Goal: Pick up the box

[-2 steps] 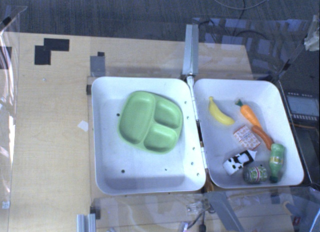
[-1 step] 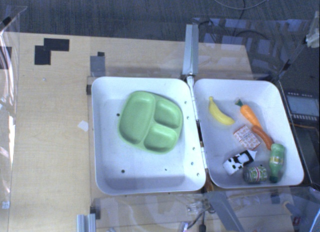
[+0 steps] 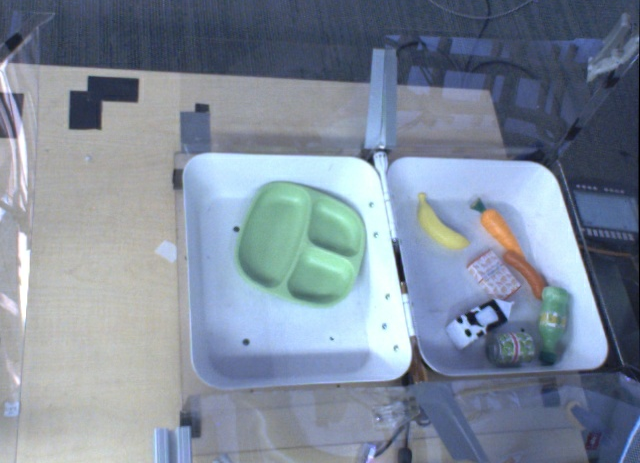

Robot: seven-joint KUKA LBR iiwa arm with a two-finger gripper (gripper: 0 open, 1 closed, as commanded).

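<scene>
The box (image 3: 490,273) is small and flat with a red-and-white pattern, lying near the middle of the right bin (image 3: 560,191). An orange carrot-like piece (image 3: 526,272) touches its right side. A black-and-white carton (image 3: 477,325) lies just below it, towards the bin's front.
The right bin also holds a banana (image 3: 440,226), a carrot (image 3: 497,228), a green bottle (image 3: 554,313) and a dark can (image 3: 511,347) at the front right. A green divided plate (image 3: 300,241) sits in the left bin (image 3: 210,281). A metal post (image 3: 381,101) stands behind the bins.
</scene>
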